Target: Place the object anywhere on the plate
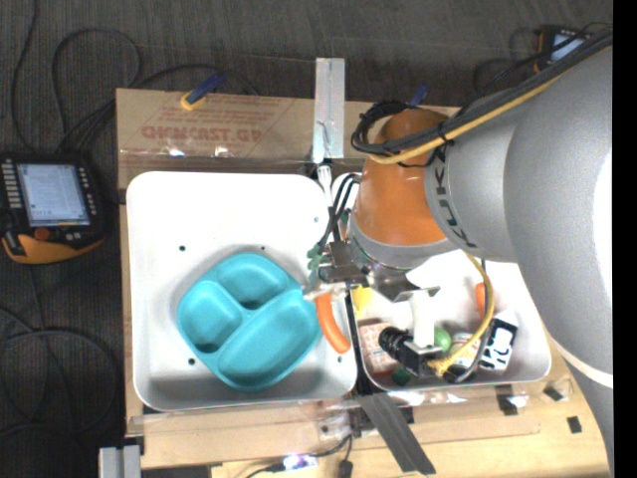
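A teal divided plate lies in the left white bin, towards its front right. My gripper hangs over the wall between the two bins, just past the plate's right rim. Directly below the gripper is an orange, carrot-shaped object, overlapping the plate's right edge and the dividing wall. It touches the gripper's underside, but the wrist hides how it is held. The arm's orange band sits above the right bin's back.
The right bin holds several small items: a green piece, a black-and-white piece, a brownish packet and an orange bit. A cardboard sheet lies behind the left bin. A tablet sits far left.
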Controlling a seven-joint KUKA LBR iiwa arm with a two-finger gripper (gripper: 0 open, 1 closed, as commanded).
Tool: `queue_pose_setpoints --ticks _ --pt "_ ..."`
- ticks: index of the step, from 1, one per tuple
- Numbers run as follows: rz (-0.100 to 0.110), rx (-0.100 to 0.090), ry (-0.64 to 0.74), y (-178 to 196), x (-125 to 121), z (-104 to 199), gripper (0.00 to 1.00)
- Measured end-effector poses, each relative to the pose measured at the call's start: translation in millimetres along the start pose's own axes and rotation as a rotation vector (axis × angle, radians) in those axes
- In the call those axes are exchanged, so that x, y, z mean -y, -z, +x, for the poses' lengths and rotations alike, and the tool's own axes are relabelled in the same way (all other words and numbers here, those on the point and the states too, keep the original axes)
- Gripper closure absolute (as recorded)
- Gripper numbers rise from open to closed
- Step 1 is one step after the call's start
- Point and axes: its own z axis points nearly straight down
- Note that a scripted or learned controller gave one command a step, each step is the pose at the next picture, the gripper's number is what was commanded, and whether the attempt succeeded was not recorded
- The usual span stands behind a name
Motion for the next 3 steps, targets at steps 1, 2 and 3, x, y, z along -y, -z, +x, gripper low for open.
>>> queue_pose_setpoints --ticks 1,2,3 --pt "0.0 0.0 0.0 0.0 0.0 -0.3 0.0" --pt "-0.003 0.003 -0.016 24.8 -56.6 -91.6 0.0" --pt "-0.005 0.003 -0.13 124.2 -76.5 -94.3 0.0"
